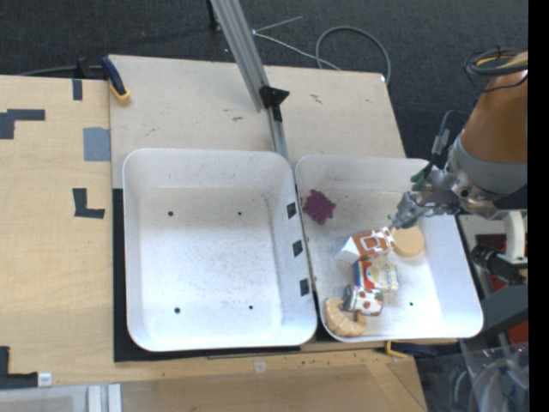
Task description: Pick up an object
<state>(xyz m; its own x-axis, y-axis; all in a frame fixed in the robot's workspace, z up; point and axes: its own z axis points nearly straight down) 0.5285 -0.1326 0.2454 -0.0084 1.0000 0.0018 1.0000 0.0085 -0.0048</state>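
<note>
Carton [375,245], white and orange, lay in right bin [446,303], just left below gripper [401,220]; finger state could not be told. Tan disc [410,245] sat beside it, purple lump [319,205] further left. Left bin [137,230] adjoined.

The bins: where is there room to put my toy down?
The left bin has bare floor all over. In the right bin, cartons, a round biscuit and the gripper crowd the middle; bare room lies behind the purple thing and by the front right corner.
</note>
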